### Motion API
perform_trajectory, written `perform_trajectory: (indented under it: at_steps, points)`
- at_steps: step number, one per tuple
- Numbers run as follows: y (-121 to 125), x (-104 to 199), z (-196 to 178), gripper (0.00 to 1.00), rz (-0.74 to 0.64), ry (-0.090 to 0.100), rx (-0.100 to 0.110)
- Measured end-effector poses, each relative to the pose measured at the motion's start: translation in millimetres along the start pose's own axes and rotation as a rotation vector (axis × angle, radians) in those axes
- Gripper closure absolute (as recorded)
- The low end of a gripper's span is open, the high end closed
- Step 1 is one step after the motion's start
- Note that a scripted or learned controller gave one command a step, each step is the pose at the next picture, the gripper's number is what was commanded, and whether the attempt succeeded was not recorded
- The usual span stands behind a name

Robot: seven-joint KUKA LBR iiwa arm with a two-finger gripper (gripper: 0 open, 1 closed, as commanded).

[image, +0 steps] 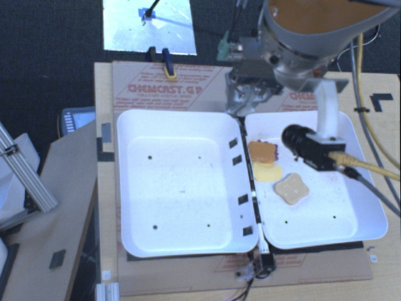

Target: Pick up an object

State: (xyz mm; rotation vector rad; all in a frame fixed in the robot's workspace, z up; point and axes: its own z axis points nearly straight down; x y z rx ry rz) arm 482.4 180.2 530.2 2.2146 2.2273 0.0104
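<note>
With its finger state impossible to tell, the gripper [241, 102] hovers over the far edge between the bins, presumably because the toast [291, 188] lies in the right bin [360, 221].

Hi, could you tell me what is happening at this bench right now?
A grey KUKA arm reaches in from the right, with its gripper at the far edge of the bins, near the seam between them. It holds nothing that can be seen. Three small items lie in the right bin, close to the divider: an orange-brown piece, a pale yellow slice and a tan toast-like piece. None has been picked up yet.
</note>
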Motion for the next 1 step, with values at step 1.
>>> perform_trajectory:
  at_steps: [1]
  points:
    - [62.5, 56.4, -4.0, 1.0, -0.002, -0.002, 0.001]
